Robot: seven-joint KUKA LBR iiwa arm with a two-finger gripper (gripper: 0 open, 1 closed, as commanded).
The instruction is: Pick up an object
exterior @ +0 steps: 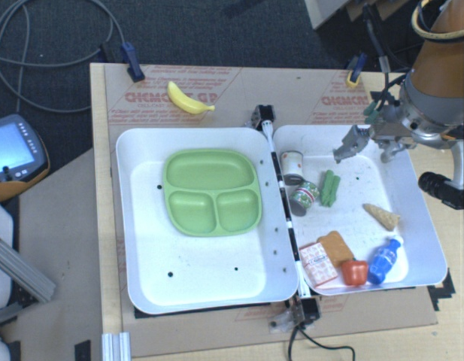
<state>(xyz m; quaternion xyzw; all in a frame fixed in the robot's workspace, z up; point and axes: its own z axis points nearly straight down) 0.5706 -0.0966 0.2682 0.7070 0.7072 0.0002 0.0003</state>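
Bench [216,89]: brown board printed with red lettering, on dark carpet. A grey cable loops on the floor at upper left, and a handheld screen unit [13,153] sits at the left edge. Blue clamps [131,60] hold the board's far edge. A yellow banana [188,100] lies on the board behind the left bin.

Left bin [134,201]: holds a green divided tray [212,190], with bare white floor in front of and left of it.

Right bin [420,224]: objects cluster along the dividing wall and the near edge. A small can [292,162], a green-labelled can [303,196] and a green block [329,187] sit near the divider. A tan wedge [382,215] lies alone mid-right. A printed card [316,262], brown piece [335,247], red item [354,272] and blue bottle [383,259] sit at the near edge. The far right part of the floor is bare.

Gripper [367,143]: over the far edge of the right bin, fingers spread apart, nothing between them.
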